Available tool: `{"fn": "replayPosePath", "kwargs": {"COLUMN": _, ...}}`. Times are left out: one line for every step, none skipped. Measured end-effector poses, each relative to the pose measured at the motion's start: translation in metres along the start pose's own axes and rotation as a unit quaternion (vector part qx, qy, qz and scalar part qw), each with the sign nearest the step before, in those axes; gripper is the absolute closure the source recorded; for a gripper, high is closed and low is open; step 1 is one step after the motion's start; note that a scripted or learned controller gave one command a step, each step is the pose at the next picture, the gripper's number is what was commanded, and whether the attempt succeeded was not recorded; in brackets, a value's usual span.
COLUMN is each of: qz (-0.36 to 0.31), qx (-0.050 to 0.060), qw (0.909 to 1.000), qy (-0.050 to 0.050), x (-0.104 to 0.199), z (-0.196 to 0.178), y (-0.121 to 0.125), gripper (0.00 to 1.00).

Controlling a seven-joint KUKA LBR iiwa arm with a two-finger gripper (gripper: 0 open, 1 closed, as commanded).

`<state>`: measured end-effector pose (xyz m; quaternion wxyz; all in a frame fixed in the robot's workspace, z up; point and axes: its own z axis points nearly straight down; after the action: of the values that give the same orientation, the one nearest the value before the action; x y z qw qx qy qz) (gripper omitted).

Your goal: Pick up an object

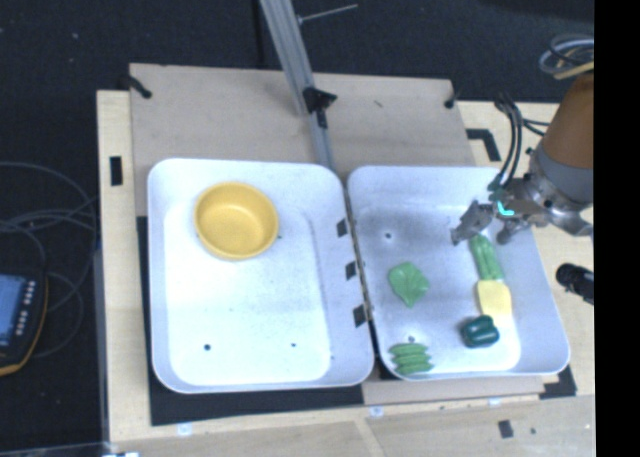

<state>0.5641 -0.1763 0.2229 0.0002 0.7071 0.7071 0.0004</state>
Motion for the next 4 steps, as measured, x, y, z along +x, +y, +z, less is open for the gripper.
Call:
{"fn": "replayPosePath", "kwargs": {"qz": 0.000, "qx": 0.000, "qw": 1.0000, "qy": 0.000, "x": 0.000, "z": 0.000, "y": 0.000, "gripper": 0.00}}
{"fn": "replayPosePath", "kwargs": {"qz": 0.000, "qx": 0.002, "qw": 1.0000, "qy": 0.000, "x": 0.005, "z": 0.053, "y": 0.008, "gripper": 0.00}}
{"fn": "replayPosePath", "kwargs": {"qz": 0.000, "qx": 0.003, "qw": 1.0000, "qy": 0.000, "x": 0.005, "z": 0.116, "y": 0.005, "gripper": 0.00}}
{"fn": "replayPosePath", "kwargs": {"qz": 0.000, "qx": -0.001, "qw": 1.0000, "qy": -0.001, "x": 0.004, "z": 0.121, "y": 0.006, "gripper": 0.00}}
